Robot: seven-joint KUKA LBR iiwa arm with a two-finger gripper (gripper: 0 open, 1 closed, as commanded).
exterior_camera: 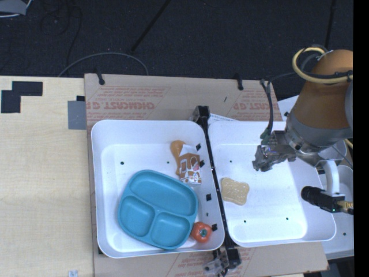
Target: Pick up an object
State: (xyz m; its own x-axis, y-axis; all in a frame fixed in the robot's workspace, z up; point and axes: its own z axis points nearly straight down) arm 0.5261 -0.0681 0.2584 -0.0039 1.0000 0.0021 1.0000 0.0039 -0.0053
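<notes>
Left bin (106, 154) held blue divided tray (157, 209), small printed packet (189, 169), orange-brown piece (177, 149) beside packet, red tomato (201, 232) at tray's near corner. Right bin (288, 224) held tan cracker-like piece (234, 190) near divider. Gripper (263, 159) hung over right bin, above and right of cracker, apart from it. Jaw state: cannot tell.
</notes>
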